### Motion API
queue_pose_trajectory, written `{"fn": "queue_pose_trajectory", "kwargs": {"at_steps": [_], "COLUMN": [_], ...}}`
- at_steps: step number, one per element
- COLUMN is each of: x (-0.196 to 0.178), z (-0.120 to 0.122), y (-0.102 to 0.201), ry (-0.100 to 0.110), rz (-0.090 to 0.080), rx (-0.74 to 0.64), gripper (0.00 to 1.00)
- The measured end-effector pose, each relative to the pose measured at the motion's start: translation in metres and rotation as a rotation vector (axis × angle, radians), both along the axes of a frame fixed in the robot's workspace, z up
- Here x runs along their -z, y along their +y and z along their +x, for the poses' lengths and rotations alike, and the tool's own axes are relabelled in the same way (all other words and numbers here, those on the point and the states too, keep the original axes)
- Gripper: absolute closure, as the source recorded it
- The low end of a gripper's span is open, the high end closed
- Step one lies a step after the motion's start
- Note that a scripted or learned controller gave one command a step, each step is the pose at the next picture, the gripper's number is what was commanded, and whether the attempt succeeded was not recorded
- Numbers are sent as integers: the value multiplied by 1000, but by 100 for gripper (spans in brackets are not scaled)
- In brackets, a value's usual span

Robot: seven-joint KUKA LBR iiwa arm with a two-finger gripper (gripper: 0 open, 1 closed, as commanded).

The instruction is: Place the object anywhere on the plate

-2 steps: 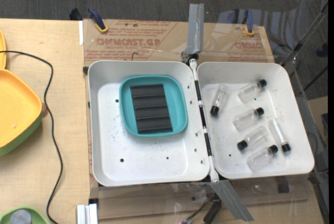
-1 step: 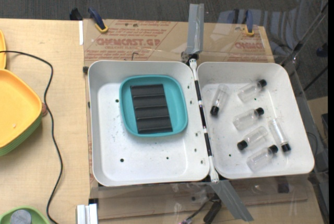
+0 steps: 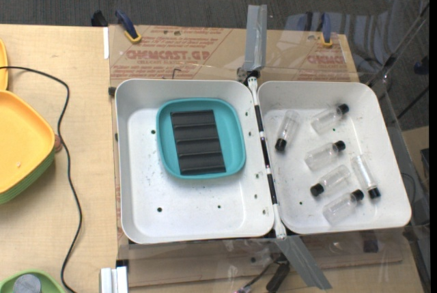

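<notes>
A teal square plate (image 3: 234, 138) lies in the left white bin (image 3: 136, 169), toward its upper middle, with a dark ribbed insert (image 3: 197, 142) on it. In the right white bin (image 3: 389, 148) lie several clear plastic vials with black caps: one near the bin's left side (image 3: 285, 130), one at the upper right (image 3: 329, 117), one in the middle (image 3: 322, 154), and others lower down (image 3: 363, 175) (image 3: 329, 182) (image 3: 339, 205). All the vials lie on their sides.
Yellow and green dishes (image 3: 20, 148) stack at the left edge of the wooden bench. A black cable (image 3: 68, 169) runs down the bench left of the bins. Clamps (image 3: 128, 26) hold a cardboard sheet (image 3: 205, 52) behind the bins. A grey post (image 3: 256, 39) stands between the bins at the back.
</notes>
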State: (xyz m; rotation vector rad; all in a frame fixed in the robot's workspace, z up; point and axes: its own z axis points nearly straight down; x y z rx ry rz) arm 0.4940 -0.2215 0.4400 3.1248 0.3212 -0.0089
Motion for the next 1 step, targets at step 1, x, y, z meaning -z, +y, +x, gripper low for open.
{"fn": "queue_pose_trajectory", "kwargs": {"at_steps": [1], "x": [0], "z": [-11], "y": [0], "ry": [1], "rz": [1], "rx": [5], "gripper": [0]}}
